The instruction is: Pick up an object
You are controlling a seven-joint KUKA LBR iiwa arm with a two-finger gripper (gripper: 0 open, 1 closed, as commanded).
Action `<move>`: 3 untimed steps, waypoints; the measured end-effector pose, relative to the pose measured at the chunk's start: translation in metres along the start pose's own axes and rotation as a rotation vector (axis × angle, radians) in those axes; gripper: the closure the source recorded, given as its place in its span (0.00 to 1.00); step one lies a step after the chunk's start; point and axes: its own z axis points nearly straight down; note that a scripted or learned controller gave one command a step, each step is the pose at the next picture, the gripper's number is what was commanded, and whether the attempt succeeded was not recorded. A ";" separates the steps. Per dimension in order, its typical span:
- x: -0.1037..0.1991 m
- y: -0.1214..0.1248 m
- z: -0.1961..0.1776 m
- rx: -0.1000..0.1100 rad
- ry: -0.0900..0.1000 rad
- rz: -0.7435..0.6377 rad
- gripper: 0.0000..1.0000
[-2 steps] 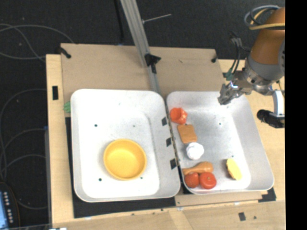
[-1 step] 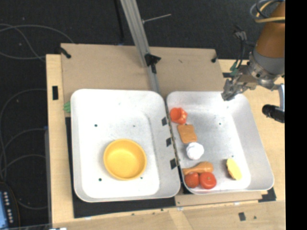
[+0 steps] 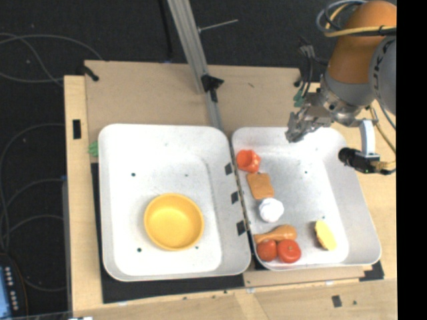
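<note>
the gripper (image 3: pixel 295 135) hangs above the right bin (image 3: pixel 347 179) near its far rim, nothing visibly held, while the orange cup (image 3: pixel 247 159) sits by that bin's left wall.

The bench (image 3: pixel 147 92) bears two white bins (image 3: pixel 120 179) side by side.

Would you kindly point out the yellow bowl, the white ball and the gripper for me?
yellow bowl (image 3: pixel 173 221): camera view, centre of its inside, in the left bin.
white ball (image 3: pixel 271 210): camera view, its top, in the right bin.
gripper (image 3: pixel 294 136): camera view, its fingertips, over the right bin's far edge.
</note>
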 end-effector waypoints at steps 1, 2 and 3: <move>0.056 0.005 0.007 0.000 0.001 -0.001 1.00; 0.118 0.008 0.007 0.001 0.002 -0.001 1.00; 0.175 0.008 -0.009 -0.002 0.003 -0.003 1.00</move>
